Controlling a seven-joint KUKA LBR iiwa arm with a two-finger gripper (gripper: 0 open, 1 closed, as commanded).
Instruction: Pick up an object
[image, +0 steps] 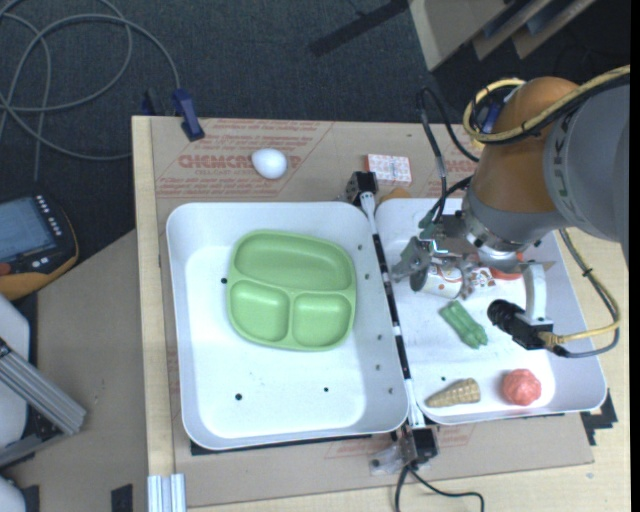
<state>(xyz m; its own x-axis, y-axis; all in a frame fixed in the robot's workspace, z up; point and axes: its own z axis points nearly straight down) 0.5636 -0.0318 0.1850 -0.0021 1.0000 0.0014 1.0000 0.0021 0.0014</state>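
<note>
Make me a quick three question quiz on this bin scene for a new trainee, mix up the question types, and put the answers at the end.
1. True or false: the green divided plate lies in the right bin.
2. Multiple choice: which lies nearest the gripper? A) green pickle-shaped toy B) pink ball C) white egg
3. Fill in: the cone-shaped object lies near the right bin's ____ edge, as the camera sees it.

Key: 1 false, it lies in the left bin; 2 A; 3 bottom.
</note>
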